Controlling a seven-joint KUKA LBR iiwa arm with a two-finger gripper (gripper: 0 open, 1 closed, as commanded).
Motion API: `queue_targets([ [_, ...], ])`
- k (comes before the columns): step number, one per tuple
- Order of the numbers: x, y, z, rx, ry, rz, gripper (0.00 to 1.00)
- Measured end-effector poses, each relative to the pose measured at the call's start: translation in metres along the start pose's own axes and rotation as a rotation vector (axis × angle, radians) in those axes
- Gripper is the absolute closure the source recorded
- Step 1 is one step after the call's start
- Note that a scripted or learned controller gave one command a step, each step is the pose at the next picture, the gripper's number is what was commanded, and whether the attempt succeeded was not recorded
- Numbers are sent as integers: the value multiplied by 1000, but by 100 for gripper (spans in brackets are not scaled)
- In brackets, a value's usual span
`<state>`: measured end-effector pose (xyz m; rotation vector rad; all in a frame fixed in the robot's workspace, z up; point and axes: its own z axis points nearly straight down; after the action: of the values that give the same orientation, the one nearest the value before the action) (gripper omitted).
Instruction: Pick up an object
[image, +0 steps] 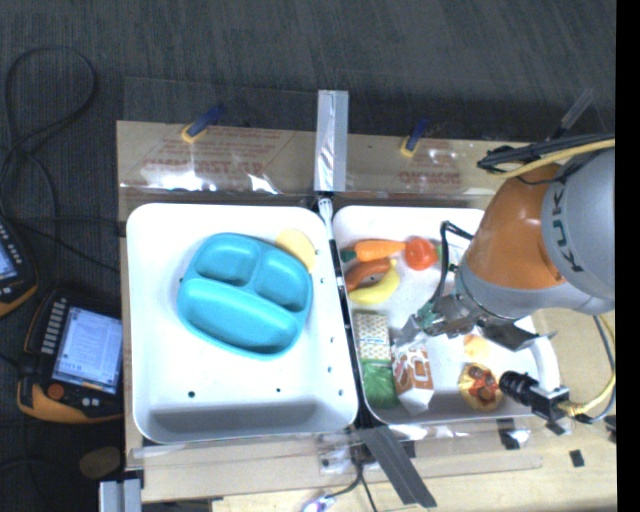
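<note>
My gripper (436, 320) hangs low over the middle of the right bin (345, 300), under the grey and orange wrist. Just below it lies a white carton with red print (413, 374). A brown and yellow pastry-like item (479, 386) rests to the gripper's lower right. Toward the back of the bin lie an orange carrot (377, 249), a red tomato (421, 253) and a yellow banana-like piece (373, 288). A pale speckled packet (371, 336) and a green item (377, 381) lie along the bin's left wall. Nothing shows between the gripper's tips.
The left bin (160, 400) holds a blue divided plate (245, 292) with a yellow item (296, 244) at its back right corner. The arm's bulk covers the right bin's right side. Electronic devices lie on the floor at far left (75, 355).
</note>
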<state>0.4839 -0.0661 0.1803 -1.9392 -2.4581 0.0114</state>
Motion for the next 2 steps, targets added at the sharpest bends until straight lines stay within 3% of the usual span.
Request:
queue_targets([
  [1,0,0,-5,12,4,-1,100],
  [2,9,3,0,0,0,247,100],
])
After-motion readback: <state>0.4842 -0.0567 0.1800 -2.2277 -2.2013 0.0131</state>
